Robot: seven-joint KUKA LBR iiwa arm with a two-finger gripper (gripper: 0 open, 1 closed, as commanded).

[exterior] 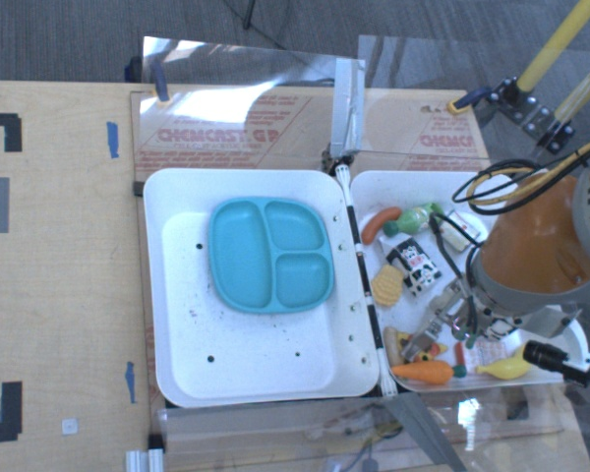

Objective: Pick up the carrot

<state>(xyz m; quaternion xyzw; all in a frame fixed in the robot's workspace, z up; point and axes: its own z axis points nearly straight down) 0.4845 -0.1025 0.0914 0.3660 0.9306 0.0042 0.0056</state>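
Nearest the viewer, the carrot (425, 372) lies along the front wall of the right bin (369, 187), hemmed by a yellow banana-like toy (504, 367) to its right, with the gripper (442, 330) just above it; whether the tool is wide or narrow cannot be told. Farther back lie a waffle-like biscuit (385, 285), a black-and-white carton (413, 265), a sausage (379, 224) and a green vegetable (413, 218), while the left bin (167, 293) carries a turquoise divided plate (270, 254) with bare floor around it.
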